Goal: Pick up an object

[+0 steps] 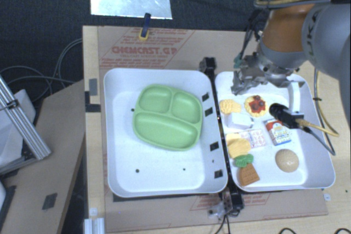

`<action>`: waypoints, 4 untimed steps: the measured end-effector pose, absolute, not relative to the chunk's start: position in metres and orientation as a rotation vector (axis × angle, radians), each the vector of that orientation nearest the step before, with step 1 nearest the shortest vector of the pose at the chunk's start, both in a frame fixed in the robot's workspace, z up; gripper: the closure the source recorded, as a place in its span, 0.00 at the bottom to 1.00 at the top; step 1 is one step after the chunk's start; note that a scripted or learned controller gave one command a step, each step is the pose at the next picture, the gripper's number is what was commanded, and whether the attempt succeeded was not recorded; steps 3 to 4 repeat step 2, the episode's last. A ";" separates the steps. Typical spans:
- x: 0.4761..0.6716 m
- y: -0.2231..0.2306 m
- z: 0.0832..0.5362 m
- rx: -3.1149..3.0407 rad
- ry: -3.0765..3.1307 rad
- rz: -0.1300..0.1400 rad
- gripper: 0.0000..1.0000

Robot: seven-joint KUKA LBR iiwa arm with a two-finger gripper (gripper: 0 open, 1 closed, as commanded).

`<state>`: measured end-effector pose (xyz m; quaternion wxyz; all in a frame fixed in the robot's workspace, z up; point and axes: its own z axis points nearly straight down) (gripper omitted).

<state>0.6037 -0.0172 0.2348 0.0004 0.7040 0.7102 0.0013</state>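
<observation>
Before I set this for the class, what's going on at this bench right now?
A grey robot arm with an orange band reaches in from the right, its tool over the far end of the right white bin, near a yellow ridged toy food piece and a small round toy pizza. Nothing is visibly held yet. The left white bin holds a green divided plastic plate.

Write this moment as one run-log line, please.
gripper: over right bin, far end, near yellow toy | grasp: not confirmed | left bin: green plate
</observation>
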 end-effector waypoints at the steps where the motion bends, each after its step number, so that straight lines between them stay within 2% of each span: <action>1: 0.613 0.031 0.234 2.212 2.230 0.004 1.00; 2: 0.604 0.074 0.231 2.213 2.231 0.001 1.00; 4: 0.604 0.074 0.231 2.213 2.231 0.001 1.00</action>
